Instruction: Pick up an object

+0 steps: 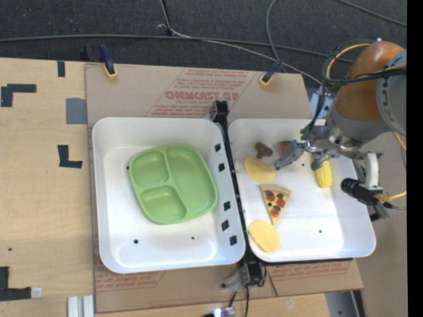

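1. Closest to us, in the right bin (357, 243), sits a round yellow piece (264, 236) of toy food, flat and smooth.
2. Just past it lies a toy pizza slice (274, 202) with red dots on top.
3. Farther back is another pale yellow piece (259, 170), and beyond that a small brown lump (264, 150).
4. A toy corn cob (323, 174) lies near the right side of that bin, right under the arm.
5. Something small and red (288, 146) peeks out beside the end effector; I cannot tell what it is.
6. Over in the left bin (109, 197) rests a green plate (173, 183) with three parts, lying flat with no food in it.
7. Both bins sit side by side on a brown board on the surface.
8. Reaching in from the right, the grey and orange arm has its end effector (295, 153) low over the far part of the right bin, near the brown lump and the corn.
9. I cannot tell how wide it is open, and I see nothing held in it.
10. I think these toys are light and hard, made of smooth plastic, so they may slip.
11. My guess is the corn is best pinched across its middle, where it is narrow and bumpy.
12. Flat pieces like the pizza look harder to grab, since they lie low on the bin floor.
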